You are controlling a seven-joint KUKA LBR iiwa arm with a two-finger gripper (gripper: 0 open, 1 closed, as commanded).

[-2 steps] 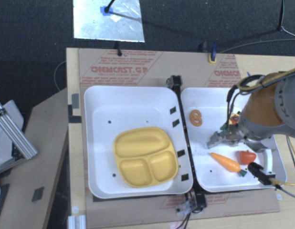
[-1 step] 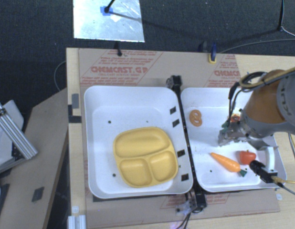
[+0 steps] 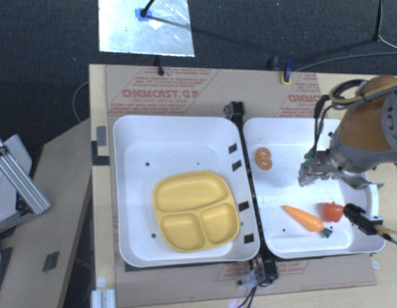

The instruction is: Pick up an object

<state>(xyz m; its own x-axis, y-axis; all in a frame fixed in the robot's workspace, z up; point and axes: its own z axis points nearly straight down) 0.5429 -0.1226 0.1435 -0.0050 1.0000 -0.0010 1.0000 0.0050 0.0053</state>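
While the arm (image 3: 372,124) reaches in over the right bin (image 3: 282,236), its pincer (image 3: 312,171) hangs low above the bin's white floor, with nothing seen between its tips (how far they stand apart cannot be told); the pretzel (image 3: 263,158) lies near it on the side toward the left bin (image 3: 131,172); the toy carrot (image 3: 304,218) lies near it toward the bin's front edge, with a red piece (image 3: 332,212) just beside that carrot; the yellow divided tray (image 3: 196,209) rests well apart in the left bin.
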